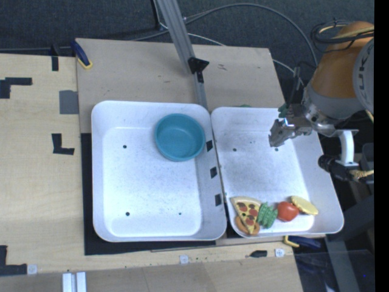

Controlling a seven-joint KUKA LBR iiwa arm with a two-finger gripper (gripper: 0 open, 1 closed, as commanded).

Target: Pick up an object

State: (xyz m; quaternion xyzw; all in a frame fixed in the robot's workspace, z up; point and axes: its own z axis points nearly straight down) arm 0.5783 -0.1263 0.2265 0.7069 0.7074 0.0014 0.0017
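Observation:
My gripper (pixel 278 137) hangs over the upper right part of the right bin (pixel 255 169), with nothing visible between its fingers. At that bin's near edge lie a pizza slice toy (pixel 244 213), a green leafy piece (pixel 266 214), a red tomato (pixel 287 211) and a yellow piece (pixel 304 205), all well below the gripper. A blue bowl (pixel 179 137) sits upright at the top of the left bin (pixel 146 199).
A grey metal pole (pixel 182 38) slants down from the top to the divide between the bins. Cables run behind the right bin. The wooden bench (pixel 36 132) extends to the left with black tape marks.

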